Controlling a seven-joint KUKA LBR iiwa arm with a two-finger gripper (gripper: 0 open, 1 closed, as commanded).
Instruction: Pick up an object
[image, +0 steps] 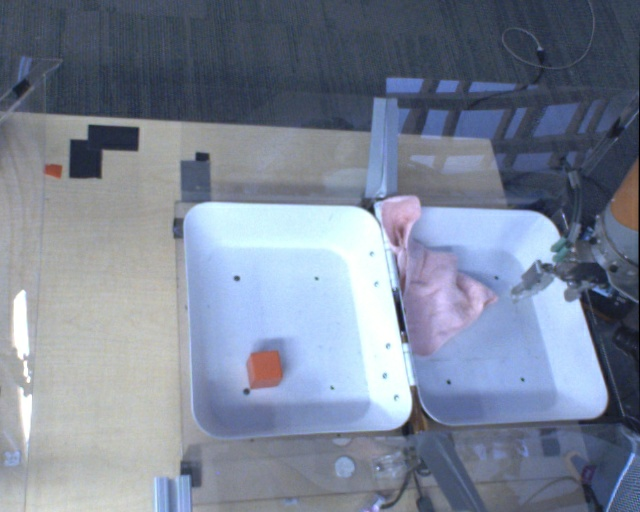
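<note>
Gripper (535, 282) over the right white bin (520, 400), fingers parted narrowly, holding nothing. The crumpled pink cloth (440, 300) lies just left of it, draped against that bin's left wall, its long axis running top to bottom.

The light wooden table (110, 330) carries two shallow white bins touching side by side: the left bin (290, 225) and the right bin (520, 405). Black tape patches (100, 147) and a small orange marker (53, 171) lie near its far left corner.
</note>
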